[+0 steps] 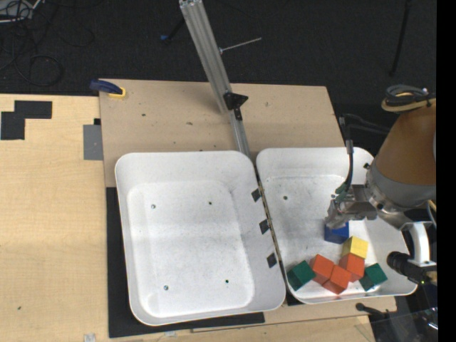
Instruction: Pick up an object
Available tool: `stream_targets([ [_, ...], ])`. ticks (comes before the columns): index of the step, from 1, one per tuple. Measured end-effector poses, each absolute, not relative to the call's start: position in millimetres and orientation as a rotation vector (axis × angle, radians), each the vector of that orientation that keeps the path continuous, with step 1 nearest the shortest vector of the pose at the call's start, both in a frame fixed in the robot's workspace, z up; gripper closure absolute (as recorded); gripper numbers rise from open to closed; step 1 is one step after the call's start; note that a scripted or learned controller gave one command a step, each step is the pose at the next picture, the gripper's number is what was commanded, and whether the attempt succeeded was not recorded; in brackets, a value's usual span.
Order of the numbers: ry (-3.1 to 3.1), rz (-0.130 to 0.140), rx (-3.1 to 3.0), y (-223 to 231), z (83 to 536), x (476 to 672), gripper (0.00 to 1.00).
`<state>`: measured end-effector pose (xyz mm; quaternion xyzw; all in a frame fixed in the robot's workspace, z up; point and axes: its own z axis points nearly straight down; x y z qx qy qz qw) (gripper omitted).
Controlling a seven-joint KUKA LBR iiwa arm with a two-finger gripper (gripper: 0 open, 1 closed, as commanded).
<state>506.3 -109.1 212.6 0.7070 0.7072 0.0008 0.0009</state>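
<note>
In the right bin (306, 177), my gripper (344, 212) is down low, directly over a blue block (336, 232) and touching or nearly touching its top. A cluster of blocks lies along the bin's front edge: a yellow block (358, 247), three orange blocks (324, 267) (340, 278) (354, 264) and two green blocks (301, 273) (372, 277). The blue block sits just behind this cluster, close to the yellow one. The arm's orange band (410, 144) hangs over the bin's right side.
The left bin (135, 191) sits beside the right one, with black clips (263, 226) along the shared rims. A slanted aluminium rail (214, 63) rises behind the bins. A black fitting (402, 266) is at the right bin's front right corner.
</note>
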Motion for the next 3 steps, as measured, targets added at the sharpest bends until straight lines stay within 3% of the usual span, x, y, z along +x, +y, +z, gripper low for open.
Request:
stream_targets([
  [3,2.228,0.002,2.217,29,233,579.6,1.00],
])
